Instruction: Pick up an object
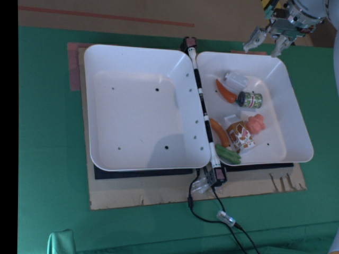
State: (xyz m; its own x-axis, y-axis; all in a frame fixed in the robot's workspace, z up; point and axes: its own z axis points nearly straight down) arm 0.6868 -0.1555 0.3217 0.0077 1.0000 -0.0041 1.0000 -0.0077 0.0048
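Note:
My gripper [263, 44] hangs open above the far edge of the right bin [294, 118], with nothing between its fingers. Below it in that bin lie a clear plastic piece [235, 80], an orange carrot [225, 91] and a small dark jar with a green label [250, 99]. Nearer the front are a second carrot [219, 132], a patterned red and white carton [241, 136], a pink lumpy piece [256, 123] and a green pod [228, 155].
The left bin [139, 106] lies beside the right one, with a black and white divider strip [201, 102] between them. Both rest on cardboard over a green cloth. A cable [222, 216] trails off the front.

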